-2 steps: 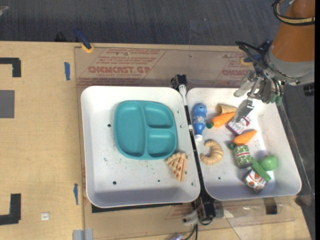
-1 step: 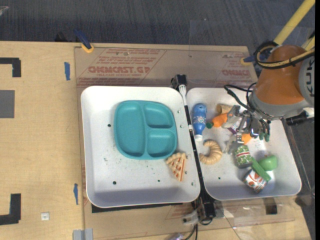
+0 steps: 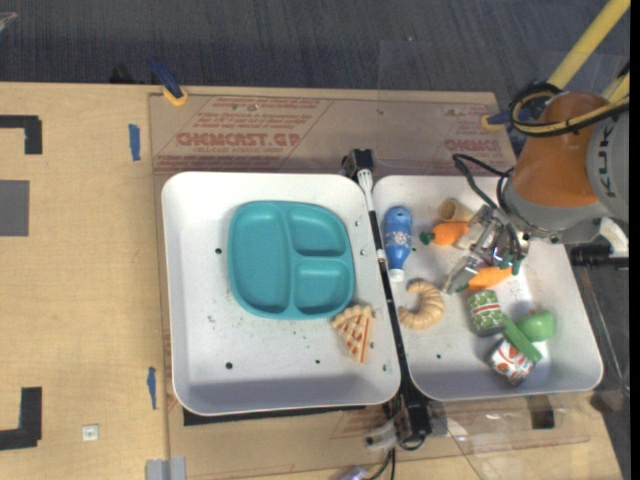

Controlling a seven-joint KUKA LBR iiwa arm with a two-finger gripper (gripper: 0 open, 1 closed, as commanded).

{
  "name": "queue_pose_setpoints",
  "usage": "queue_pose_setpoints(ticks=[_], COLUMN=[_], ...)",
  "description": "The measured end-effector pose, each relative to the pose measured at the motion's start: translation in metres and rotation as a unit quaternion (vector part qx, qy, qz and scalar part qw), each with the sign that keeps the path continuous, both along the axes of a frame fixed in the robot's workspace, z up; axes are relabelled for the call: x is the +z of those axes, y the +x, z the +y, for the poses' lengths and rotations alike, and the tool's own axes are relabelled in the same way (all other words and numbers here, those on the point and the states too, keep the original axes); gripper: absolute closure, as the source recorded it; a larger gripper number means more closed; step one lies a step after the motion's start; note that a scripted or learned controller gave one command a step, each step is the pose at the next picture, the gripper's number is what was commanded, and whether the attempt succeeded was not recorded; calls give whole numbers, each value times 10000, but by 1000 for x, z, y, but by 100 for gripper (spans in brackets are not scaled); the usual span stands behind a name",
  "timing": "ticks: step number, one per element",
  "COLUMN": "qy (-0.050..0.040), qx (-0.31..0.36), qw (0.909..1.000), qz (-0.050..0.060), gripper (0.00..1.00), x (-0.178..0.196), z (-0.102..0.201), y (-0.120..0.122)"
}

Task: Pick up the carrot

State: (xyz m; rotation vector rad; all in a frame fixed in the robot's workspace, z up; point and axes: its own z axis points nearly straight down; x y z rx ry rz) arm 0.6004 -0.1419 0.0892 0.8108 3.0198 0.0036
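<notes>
The carrot (image 3: 450, 233) is a small orange piece with a green tip pointing left, lying in the upper middle of the right bin (image 3: 570, 298). My gripper (image 3: 471, 256) hangs just right of and below it, open, with nothing between its fingers. One finger (image 3: 488, 230) is near the carrot's right end and the other (image 3: 462, 273) reaches down-left toward the croissant. A second orange item (image 3: 489, 278) lies right under the gripper, partly covered by it.
The right bin also holds a blue bottle (image 3: 397, 236), a small tan piece (image 3: 449, 209), a croissant (image 3: 424, 304), a green-and-red can (image 3: 487, 312), a green fruit (image 3: 538, 325) and another can (image 3: 512, 362). The left bin (image 3: 195, 298) carries a teal divided plate (image 3: 292, 258) and a waffle slice (image 3: 354, 330).
</notes>
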Motion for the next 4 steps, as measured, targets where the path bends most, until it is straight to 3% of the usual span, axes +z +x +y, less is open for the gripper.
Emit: queue_pose_setpoints(ticks=[1, 2, 3, 4], qy=[-4, 12, -5, 28], qx=[6, -1299, -1285, -1196], qw=[10000, 9915, 9917, 9928], qz=[24, 18, -44, -22], gripper=[0, 0, 100, 100], x=[0, -1, 13, 141], z=[-30, -45, -45, 27], y=[-31, 12, 16, 22])
